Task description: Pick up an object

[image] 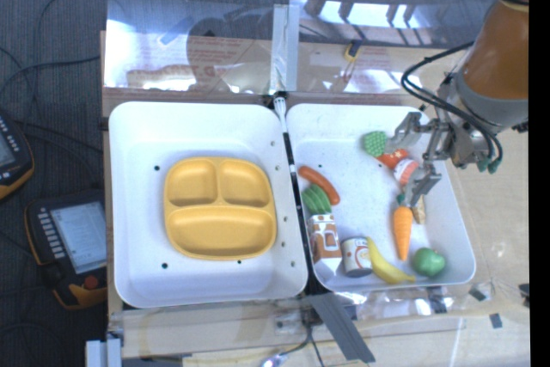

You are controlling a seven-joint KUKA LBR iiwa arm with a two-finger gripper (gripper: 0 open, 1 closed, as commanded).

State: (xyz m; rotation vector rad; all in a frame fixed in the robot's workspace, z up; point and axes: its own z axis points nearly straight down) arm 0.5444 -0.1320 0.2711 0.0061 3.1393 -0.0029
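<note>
two shallow white bins are seen side by side on the table (pixel 507 211). the left bin (pixel 137 142) has a yellow divided plate (pixel 220 207) sat in the middle, w/ three compartments. the right bin (pixel 451 223) holds the toy food: a green leafy piece (pixel 374 143) near the top, a red/white/orange item (pixel 400 167) just below it, a carrot (pixel 401 230) upright-ish in the middle right, a green round fruit (pixel 429 261) in the lower right corner, a banana (pixel 386 263) along the bottom edge, a small can (pixel 354 256) touching the banana's left end, a brown and white carton (pixel 323 237) beside the can, a green cucumber-type piece (pixel 316 199) above that, and a red sausage (pixel 319 183) laid at a slant over by the divider. the arm (pixel 498 56) is reached in from the right, grey w/ the orange band showing, and the gripper (pixel 412 155) is hung over the upper right part of the right bin, fingers spread apart, one up near the green leafy piece and the other lower down, just above the carrot top. the red/white/orange item is sat in the gap between them but whether it's actually touched can't be told from this angle, so nothing is counted as held. a black and orange handheld unit (pixel 69 241) is laid on the floor left of the table.
</note>
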